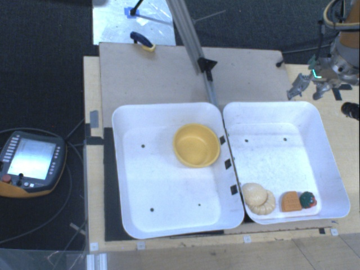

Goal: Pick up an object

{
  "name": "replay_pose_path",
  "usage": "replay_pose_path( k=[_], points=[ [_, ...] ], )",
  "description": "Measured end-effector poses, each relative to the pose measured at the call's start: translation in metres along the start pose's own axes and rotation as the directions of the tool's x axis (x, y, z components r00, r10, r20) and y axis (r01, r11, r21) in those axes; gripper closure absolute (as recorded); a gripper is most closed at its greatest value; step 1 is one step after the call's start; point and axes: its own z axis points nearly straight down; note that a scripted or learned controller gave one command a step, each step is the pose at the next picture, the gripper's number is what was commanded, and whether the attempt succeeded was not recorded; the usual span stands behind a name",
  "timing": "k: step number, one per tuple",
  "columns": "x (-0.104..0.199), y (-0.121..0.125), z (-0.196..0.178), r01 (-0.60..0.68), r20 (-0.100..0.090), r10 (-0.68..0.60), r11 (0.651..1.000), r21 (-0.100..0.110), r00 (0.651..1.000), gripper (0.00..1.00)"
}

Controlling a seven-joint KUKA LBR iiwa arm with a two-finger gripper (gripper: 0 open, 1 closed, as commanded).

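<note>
- Hanging over the far right corner of the surface, the end effector (308, 90) sits just past the far rim of the right bin (329, 145), outside it; its two fingers are spread apart with nothing between them.
- Above it the grey wrist shows a small green light, and the arm leaves the view at the right edge.
- The right bin, white and shallow, has three things along its near wall: a pale, round bread-like object (258, 198) at the near left corner, an orange block (290, 201) just to its right, and a dark green piece (307, 199) touching the block's right side.
- The rest of the right bin's floor is bare white with a few dark dots, leaving open room from the middle to the far wall.
- The left bin (132, 207) touches the right one along a shared edge with black clips.
- A yellow bowl (196, 145) stands upright in the left bin, towards its far right part, near the shared edge.
- The surface (157, 75) is tan board, bare beyond the bins' far rims, with a metal pole (188, 30) slanting across it.
- A yellow and dark clamp (143, 41) sits at the board's far left edge.
- Off the surface to the left, a control pendant (31, 163) with a lit screen lies on dark floor (45, 55).
</note>
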Motion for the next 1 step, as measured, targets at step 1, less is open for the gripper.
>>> replay_pose_path(
  k=[1],
  points=[
    [0.0000, 0.0000, 0.0000, 0.000, 0.000, 0.000, 1.000, 0.000, 1.000, 0.00]
  ],
)
